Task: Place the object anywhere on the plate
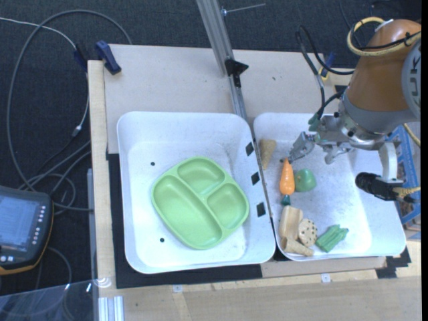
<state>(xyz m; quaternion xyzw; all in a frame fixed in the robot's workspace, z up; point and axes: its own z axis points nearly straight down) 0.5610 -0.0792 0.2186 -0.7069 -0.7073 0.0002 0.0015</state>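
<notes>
Camera view puts my claw [314,147] above the right bin [348,199], spread open with nothing between its fingers. Just below and to the left of my claw lies the carrot [287,177], orange, upright along the bin's near wall, touching a green round piece [305,180]. It looks like a light, stiff, smooth plastic toy, likely slippery; I would pinch it across its thick middle. Far left of my claw, in the other bin [134,139], waits the green plate [200,202].

A blue clamp [107,56] grips the bench's corner; a teach pendant [23,227] lies lower left.
</notes>
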